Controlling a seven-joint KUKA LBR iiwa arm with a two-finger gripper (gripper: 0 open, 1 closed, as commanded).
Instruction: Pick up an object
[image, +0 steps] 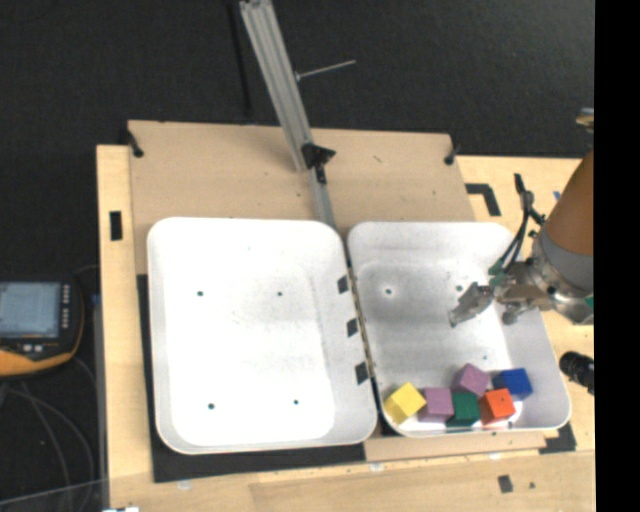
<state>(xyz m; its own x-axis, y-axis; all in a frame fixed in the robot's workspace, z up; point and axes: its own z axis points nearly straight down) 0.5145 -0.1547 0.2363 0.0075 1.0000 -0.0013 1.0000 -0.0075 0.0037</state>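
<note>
Several small blocks huddle along the near edge of the right bin (420, 260): a yellow block (407, 400), a purple block (438, 402), a green block (465, 406), a second purple block (473, 379), an orange block (497, 405) and a blue block (514, 381). My gripper (490, 308) hangs over the right half of this bin, above and behind the blocks. It is open, with nothing between its fingers. The arm's orange band (572, 215) comes in from the right.
The left bin (250, 330) lies beside the right one on the wooden bench. A slanted metal rod (285, 90) rises behind the bins. A handheld device (35, 315) sits off the bench at the far left.
</note>
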